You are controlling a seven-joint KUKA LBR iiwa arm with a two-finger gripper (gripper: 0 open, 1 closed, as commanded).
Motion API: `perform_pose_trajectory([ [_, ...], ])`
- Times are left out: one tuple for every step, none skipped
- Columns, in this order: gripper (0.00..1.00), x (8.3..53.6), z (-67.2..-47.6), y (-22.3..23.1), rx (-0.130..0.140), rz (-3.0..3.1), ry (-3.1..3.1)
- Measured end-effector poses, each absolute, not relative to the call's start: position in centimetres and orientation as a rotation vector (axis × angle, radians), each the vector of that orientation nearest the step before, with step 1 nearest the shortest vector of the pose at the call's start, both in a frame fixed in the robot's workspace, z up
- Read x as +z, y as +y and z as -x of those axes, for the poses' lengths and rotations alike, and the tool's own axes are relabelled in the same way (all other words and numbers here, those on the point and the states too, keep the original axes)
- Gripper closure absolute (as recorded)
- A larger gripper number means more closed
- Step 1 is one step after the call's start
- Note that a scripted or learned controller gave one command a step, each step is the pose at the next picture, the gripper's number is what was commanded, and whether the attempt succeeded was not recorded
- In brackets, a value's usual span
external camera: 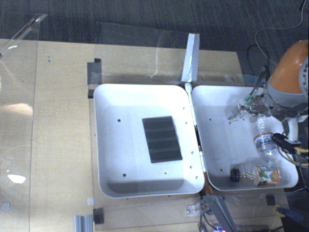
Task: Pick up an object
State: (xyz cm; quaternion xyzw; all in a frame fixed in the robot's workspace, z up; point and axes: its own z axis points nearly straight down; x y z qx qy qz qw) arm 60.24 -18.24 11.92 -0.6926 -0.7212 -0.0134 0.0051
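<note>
End effector (pixel 237 114) hangs over the right white bin (pixel 217 144); its opening cannot be determined. Target the clear plastic bottle with black cap (pixel 255 175) near the front wall: descend centred across its body.

Glossy white bins (pixel 145 93), clear plastic bottle (pixel 256 174)

A dark ridged rectangular block (pixel 162 139) lay flat near the middle of the left bin (pixel 108 105), turned slightly off square with the bin's walls, its top crossed by several raised bands. In the right bin (pixel 212 105), a clear plastic bottle (pixel 256 175) with a black cap and an orange and green label lay on its side along the near wall, cap pointing left. A second clear bottle (pixel 263 139) with a pale label lay further back, towards the right wall.
</note>
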Motion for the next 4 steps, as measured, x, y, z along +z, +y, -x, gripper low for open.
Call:
perform_pose_trajectory([
  [0.00,10.4,-60.2,-18.5,-0.040,2.090,-2.340],
  [0.00,8.9,-64.7,-20.2,-0.011,1.984,-2.447],
  [0.00,8.9,-58.8,-14.2,-0.011,1.678,-2.667],
  [0.00,9.1,-49.7,-10.7,-0.012,1.572,-2.738],
])
